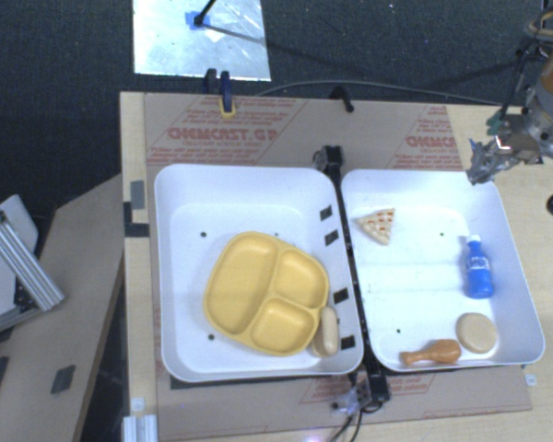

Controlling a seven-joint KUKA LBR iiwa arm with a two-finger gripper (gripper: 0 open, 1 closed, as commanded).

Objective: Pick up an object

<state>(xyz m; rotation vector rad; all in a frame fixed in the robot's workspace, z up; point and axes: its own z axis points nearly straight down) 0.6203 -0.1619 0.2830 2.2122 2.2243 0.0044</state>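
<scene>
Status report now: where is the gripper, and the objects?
Gripper above right bin's far corner, nothing held. Bottle, pizza slice untouched. Path clear.

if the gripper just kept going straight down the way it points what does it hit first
Probably the top right corner rim of the right bin, or the bench just beside it. The gripper hangs over that corner, away from the blue bottle and pizza slice. Depth is unclear from this slanted view.
</scene>
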